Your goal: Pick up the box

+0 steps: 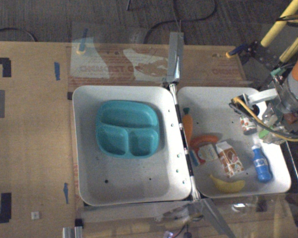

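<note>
The gripper [268, 128] is hanging over the right bin [208, 99], and I cannot tell how it is set; the box [229, 158] is lying down-left of it, beside the banana [227, 183], untouched, so an approach is likely pending

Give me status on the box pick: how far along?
Done: nothing yet; the box lies in the right bin between the red item and blue bottle. In hand: the gripper hovers at the bin's right edge. Left: reach, grasp, lift.
</note>
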Available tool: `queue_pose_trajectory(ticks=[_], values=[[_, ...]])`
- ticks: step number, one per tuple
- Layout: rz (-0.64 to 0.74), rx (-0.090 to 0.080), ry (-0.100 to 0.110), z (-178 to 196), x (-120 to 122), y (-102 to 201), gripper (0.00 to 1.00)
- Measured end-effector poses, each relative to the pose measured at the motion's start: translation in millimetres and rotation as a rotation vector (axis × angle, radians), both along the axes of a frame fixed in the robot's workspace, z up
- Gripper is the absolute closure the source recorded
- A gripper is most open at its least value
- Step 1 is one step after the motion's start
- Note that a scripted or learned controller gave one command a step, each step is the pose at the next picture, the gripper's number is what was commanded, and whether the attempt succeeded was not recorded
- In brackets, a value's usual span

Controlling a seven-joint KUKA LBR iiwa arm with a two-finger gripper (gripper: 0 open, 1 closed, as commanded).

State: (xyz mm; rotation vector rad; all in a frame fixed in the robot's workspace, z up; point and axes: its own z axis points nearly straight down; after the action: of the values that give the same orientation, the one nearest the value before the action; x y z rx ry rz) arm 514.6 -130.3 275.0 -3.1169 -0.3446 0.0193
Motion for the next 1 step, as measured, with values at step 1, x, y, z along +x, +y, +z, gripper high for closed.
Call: queue_pose_trajectory(ticks=[1], values=[[0.038, -0.004, -0.011, 49.0, 11.0, 11.8, 1.00]])
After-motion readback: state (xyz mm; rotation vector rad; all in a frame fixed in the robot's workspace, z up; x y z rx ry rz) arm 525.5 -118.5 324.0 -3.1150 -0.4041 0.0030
